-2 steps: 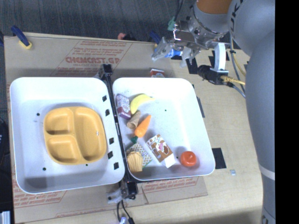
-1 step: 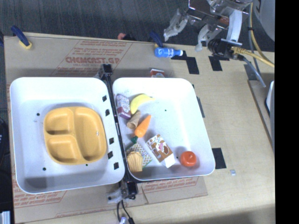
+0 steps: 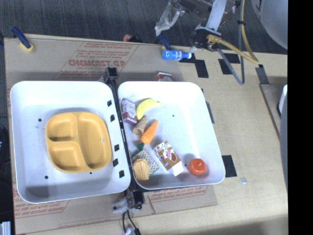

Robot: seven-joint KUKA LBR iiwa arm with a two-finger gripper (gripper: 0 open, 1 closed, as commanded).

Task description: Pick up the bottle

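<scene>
Two shallow white bins sit side by side on the bench: the left bin [image 3: 19,131] and the right bin [image 3: 205,131], touching along a black centre seam.

Left bin: one yellow plastic divided plate [image 3: 78,141] with three compartments, lying flat near the middle.

Right bin, clustered along its left half and front:
- one ridged tan cupcake-like toy [image 3: 141,169] at the front, beside the seam
- one small printed carton with a white end [image 3: 168,157] just right of it
- one round orange-red fruit toy [image 3: 197,166] near the front right corner, apart from the carton
- one orange carrot toy [image 3: 149,131], touching one tan cone-shaped piece [image 3: 140,127]
- one yellow banana toy [image 3: 145,106] behind those
- one dark purple printed packet [image 3: 128,108] against the seam

Outside the bins, behind the right bin on the cardboard — one small blue bottle with a white cap [image 3: 175,55], lying on its side, nothing on it. One blue clip [image 3: 22,39] at far left.

Grey two-finger gripper [image 3: 165,24] hangs above and just left of the bottle, apart from it; fingers look spread, though blur makes this uncertain. Nothing between them. Yellow hoses trail right of the wrist.
</scene>
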